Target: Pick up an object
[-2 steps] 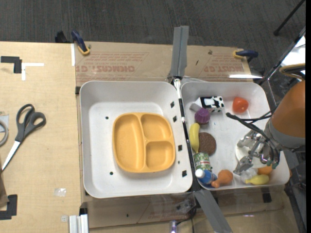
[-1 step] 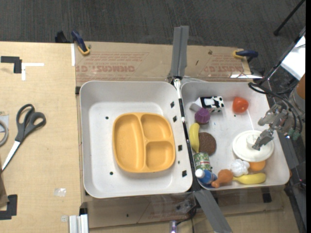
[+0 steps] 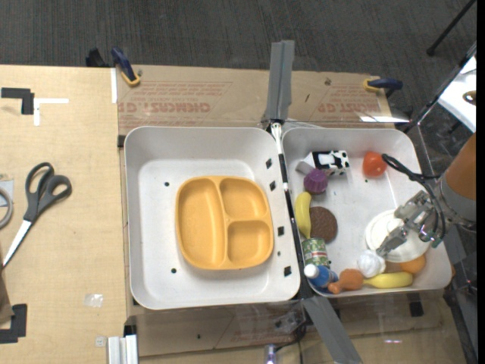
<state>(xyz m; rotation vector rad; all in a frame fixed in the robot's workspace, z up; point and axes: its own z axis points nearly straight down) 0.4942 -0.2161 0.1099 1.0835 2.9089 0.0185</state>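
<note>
Bananas: one yellow banana (image 3: 389, 280) is lying just below the gripper (image 3: 407, 231), at the bin's front edge. Gripper fingers are spreading apart over a white round lid (image 3: 380, 232) and are pinching nothing. An orange ball (image 3: 373, 164) is sitting well above it, and a brown cookie (image 3: 323, 222) is waiting off to its left. Nothing is picked up yet, so the grabbing is still to do.

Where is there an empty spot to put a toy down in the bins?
The left bin has bare floor all around the yellow divided plate, widest along the left and front. In the right bin, there is a bare patch between the orange ball and the brown disc. Its front edge is crowded near the gripper: banana, can, white cup.
</note>
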